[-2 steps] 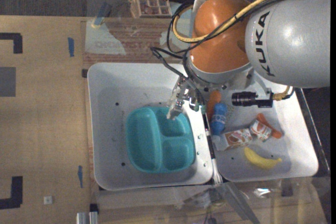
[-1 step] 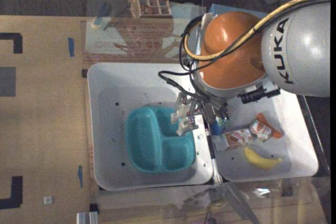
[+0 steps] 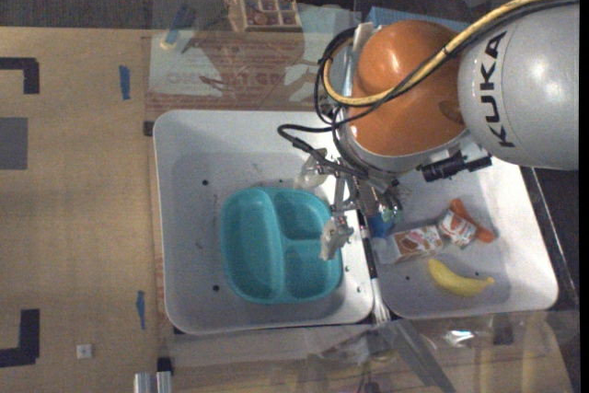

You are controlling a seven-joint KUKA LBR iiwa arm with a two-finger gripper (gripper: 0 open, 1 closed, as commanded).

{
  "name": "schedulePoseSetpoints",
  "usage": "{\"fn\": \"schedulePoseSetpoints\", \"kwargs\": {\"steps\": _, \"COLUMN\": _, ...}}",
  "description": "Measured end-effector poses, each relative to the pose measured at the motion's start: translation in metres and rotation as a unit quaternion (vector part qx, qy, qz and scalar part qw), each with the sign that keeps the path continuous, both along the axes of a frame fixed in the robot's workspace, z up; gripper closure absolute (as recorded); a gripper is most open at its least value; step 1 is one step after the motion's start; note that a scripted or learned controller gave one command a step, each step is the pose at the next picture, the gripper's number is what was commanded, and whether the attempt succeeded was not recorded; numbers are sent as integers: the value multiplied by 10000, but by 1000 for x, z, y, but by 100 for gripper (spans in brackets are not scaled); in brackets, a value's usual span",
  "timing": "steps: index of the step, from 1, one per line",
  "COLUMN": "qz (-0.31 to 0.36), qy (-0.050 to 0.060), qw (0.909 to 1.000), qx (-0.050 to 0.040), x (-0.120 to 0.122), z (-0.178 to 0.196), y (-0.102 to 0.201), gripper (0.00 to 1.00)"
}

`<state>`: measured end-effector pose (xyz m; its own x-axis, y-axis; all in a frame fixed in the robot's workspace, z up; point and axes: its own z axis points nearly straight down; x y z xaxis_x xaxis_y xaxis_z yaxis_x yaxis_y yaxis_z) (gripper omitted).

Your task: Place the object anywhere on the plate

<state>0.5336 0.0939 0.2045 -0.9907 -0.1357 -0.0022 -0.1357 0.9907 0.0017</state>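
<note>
- You're watching the gripper (image 3: 339, 233) hovering at the teal plate (image 3: 267, 253)'s right rim — whether it's open or gripping anything, you cannot tell.
- The banana (image 3: 458, 279) and packet (image 3: 433, 238) are lying in the right bin (image 3: 534, 281) — risking an empty-handed release.

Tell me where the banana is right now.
The banana lies in the right bin, near its front edge, just below the red-and-white packet and well right of the teal divided plate in the left bin.

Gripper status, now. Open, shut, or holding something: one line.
Gripper: cannot be told; it sits above the right edge of the teal plate in the left bin, seen from above at a slant.
</note>
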Motion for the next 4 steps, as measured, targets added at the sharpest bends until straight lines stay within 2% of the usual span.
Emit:
{"fn": "schedulePoseSetpoints", "kwargs": {"steps": 1, "qz": -16, "qy": -34, "qw": 10000, "qx": 18, "x": 2, "z": 11, "y": 0, "gripper": 100}}
{"fn": "schedulePoseSetpoints", "kwargs": {"steps": 2, "qz": -18, "qy": -33, "qw": 10000, "qx": 16, "x": 2, "z": 11, "y": 0, "gripper": 0}}
{"fn": "schedulePoseSetpoints", "kwargs": {"steps": 3, "qz": -34, "qy": -72, "qw": 10000, "qx": 35, "x": 4, "z": 22, "y": 0, "gripper": 100}}
{"fn": "schedulePoseSetpoints", "kwargs": {"steps": 4, "qz": -36, "qy": -69, "qw": 10000, "qx": 34, "x": 4, "z": 22, "y": -1, "gripper": 0}}
